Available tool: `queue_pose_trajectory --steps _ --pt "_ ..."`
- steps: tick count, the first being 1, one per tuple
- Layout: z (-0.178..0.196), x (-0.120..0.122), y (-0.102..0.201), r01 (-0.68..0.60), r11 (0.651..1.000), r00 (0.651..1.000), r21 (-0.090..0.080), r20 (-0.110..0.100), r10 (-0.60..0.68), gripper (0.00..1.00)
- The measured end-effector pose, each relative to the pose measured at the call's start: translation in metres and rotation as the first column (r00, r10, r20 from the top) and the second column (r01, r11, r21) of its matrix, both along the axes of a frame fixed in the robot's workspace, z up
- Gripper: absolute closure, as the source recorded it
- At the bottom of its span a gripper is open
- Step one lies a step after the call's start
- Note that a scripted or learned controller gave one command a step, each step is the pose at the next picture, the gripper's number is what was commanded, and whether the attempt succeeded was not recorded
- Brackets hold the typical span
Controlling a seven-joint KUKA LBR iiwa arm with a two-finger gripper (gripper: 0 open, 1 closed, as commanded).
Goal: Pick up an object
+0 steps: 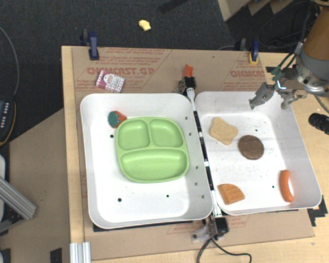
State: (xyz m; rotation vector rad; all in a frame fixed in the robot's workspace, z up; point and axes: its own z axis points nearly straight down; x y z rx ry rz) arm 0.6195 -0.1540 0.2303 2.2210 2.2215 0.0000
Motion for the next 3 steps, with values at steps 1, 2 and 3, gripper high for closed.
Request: queue_pose_trajectory --steps 1,2,3 --pt "-0.054 -0.045 -0.031 0.004 1.000 1.000 0.001 -0.007 -0.004 0.00" --pt "-0.151 -0.063 -0.017 0.000 1.000 1.000 0.002 -0.007 0.000 0.00" --pt "-0.135 -0.060 -0.019 0.002 1.000 1.000 -0.002 0.004 -0.002 1.00"
